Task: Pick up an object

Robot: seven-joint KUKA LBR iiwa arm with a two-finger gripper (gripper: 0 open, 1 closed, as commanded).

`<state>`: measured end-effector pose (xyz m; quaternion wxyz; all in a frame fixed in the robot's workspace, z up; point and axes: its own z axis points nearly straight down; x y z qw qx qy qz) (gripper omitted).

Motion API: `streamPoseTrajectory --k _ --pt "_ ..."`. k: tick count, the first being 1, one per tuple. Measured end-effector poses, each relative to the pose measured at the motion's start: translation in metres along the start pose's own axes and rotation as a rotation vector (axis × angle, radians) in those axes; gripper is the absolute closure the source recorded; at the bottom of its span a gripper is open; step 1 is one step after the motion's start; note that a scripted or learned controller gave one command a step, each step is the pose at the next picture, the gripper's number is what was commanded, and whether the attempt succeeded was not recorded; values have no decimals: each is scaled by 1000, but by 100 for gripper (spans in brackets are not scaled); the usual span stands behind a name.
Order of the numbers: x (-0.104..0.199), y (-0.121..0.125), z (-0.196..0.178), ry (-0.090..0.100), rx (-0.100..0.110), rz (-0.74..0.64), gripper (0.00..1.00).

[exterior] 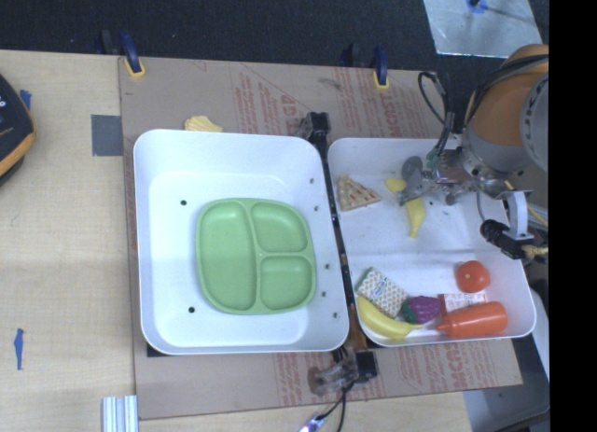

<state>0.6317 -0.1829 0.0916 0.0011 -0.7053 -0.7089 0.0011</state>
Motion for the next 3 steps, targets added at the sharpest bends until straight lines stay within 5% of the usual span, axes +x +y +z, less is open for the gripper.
streamPoseTrajectory --k 1,2,3 --pt "-1 0 -11 -1 0 -3 100" --pt "5 10 -1 -1 5 0 100" --pt "100 26 -102 1 -3 0 100"
